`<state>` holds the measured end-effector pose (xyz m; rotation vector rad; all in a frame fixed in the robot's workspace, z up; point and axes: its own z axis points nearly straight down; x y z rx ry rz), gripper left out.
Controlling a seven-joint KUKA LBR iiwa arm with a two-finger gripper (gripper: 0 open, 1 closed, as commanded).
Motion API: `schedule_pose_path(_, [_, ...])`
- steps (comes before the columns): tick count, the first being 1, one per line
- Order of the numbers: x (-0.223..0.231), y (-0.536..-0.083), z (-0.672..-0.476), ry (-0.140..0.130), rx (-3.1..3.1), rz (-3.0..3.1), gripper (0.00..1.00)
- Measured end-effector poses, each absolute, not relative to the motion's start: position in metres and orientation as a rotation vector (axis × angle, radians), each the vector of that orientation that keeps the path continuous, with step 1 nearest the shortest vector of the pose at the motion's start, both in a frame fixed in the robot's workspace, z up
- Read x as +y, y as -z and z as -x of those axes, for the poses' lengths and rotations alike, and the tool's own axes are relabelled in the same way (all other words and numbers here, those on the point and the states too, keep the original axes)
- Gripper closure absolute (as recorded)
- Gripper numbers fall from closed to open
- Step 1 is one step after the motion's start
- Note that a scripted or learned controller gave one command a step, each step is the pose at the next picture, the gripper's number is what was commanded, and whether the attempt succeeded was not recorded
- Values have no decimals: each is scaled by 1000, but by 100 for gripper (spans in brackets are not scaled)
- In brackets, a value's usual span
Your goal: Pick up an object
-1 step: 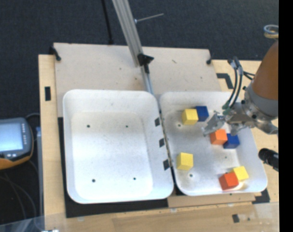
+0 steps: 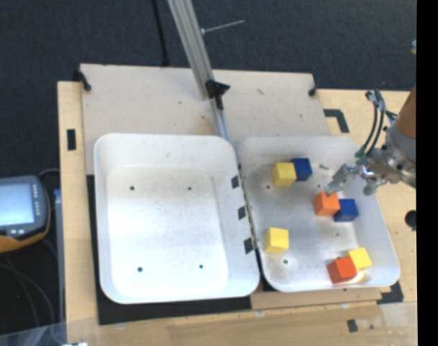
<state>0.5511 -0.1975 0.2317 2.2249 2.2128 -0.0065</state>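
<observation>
Several small cubes lie in the right bin. A yellow cube touches a blue cube near the back. An orange cube sits against another blue cube at mid-right. A lone yellow cube rests near the left wall. At the front right, an orange cube touches a yellow cube. My gripper hangs open over the right side of this bin, just behind the orange and blue pair, with nothing between its fingers.
The left bin stands beside the right one. A slanted aluminium post rises from behind the bins. A handheld control pad lies off the bench at the left.
</observation>
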Motion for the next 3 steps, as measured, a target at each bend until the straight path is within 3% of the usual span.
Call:
schedule_pose_path(1, [-194,-129,-578,1,2217,-2212,0])
schedule_pose_path(2, [-195,-144,-580,-7,2213,-2213,100])
schedule_pose_path(3, [-181,-245,-574,-8,2220,-2210,100])
